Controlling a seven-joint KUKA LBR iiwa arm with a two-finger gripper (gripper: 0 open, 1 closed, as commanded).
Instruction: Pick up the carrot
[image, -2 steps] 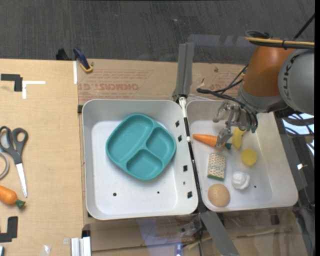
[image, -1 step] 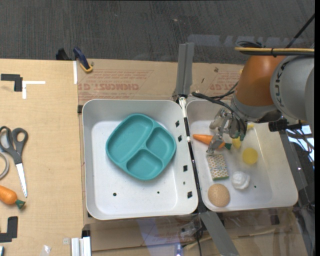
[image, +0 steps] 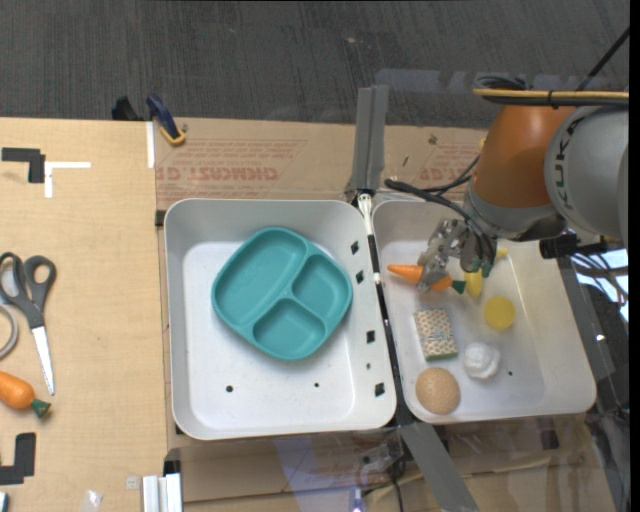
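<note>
Carrot (image: 414, 274) lies in the right bin (image: 560, 390) near its left wall, hand (image: 437, 270) right over its thick end — can't tell its state. Risk: carrot rolls or skids out sideways, or the yellow piece (image: 474, 281) alongside gets caught instead.

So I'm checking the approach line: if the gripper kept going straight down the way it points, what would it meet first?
Most likely the carrot, lying directly under the gripper in the right bin. Depth is hard to judge from above, so they may already be touching.
</note>
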